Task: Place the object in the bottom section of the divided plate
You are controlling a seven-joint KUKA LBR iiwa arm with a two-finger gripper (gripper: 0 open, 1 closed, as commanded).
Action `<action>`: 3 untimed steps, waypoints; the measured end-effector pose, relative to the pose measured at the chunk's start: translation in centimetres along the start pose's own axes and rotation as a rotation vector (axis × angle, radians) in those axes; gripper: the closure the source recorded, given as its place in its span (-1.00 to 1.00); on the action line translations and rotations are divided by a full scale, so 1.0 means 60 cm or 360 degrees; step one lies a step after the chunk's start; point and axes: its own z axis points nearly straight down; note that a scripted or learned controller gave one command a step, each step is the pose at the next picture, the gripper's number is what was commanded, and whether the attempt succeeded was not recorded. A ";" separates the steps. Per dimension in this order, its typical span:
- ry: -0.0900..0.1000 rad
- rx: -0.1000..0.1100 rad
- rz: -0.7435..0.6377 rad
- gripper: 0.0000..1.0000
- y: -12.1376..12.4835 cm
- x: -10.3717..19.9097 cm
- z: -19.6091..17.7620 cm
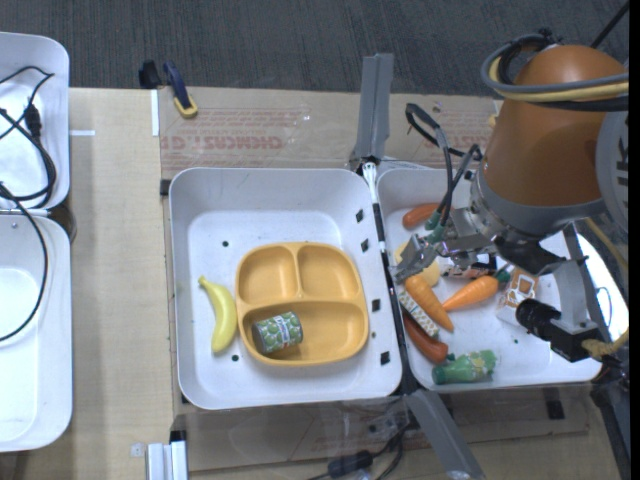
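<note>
- The gripper [432, 251] hangs low over the left part of the right bin [590, 363], under the grey and orange arm [555, 128]; whether it is open or closed, or has hold of anything, cannot be told from this angle.
- Right around the gripper lies a heap of toy food: an orange carrot [427, 302] just below it, a second carrot [472, 292] to its right, and a reddish piece [422, 214] above it.
- A green packet [465, 368] lies near the front edge of the right bin, apart from the heap.
- The yellow divided plate [302, 303] sits in the middle of the left bin [195, 203].
- A green can [276, 331] lies on its side in the bottom section of the plate, toward that section's left end.
- A banana [220, 313] rests on the bin floor just beside the plate's left rim.
</note>
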 end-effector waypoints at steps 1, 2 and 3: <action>0.0000 0.0000 0.0000 -1.00 0.000 0.000 0.000; 0.0000 0.0000 0.0000 -1.00 0.000 0.000 0.000; 0.0000 -0.0001 -0.0088 -1.00 0.019 0.051 -0.006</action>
